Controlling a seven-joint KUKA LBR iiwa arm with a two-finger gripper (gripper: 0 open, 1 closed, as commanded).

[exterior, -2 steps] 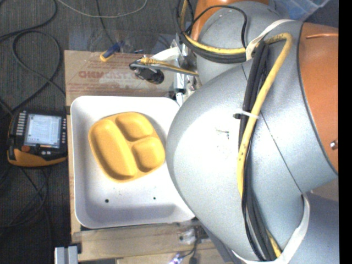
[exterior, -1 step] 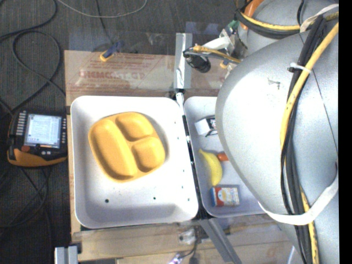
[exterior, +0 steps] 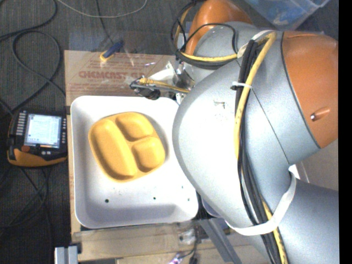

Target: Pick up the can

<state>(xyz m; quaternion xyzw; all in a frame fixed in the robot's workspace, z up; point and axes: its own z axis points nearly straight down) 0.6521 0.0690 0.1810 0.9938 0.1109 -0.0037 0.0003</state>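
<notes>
Fingers: state cannot be told, hidden behind grey arm [exterior: 231,147]. White bin [exterior: 82,202]: yellow divided tray [exterior: 127,145]. Handheld pendant [exterior: 37,138] left of bin.

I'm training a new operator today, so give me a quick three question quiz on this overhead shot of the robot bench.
1. True or false: the yellow divided tray lies inside the left white bin.
2. How many compartments does the tray have? A) two B) three C) five
3. What device lies on the floor left of the bench?

Key:
1. True.
2. B, three.
3. The teach pendant, its screen lit. The grey arm covers the right side of the bench, so no can is visible there.
</notes>
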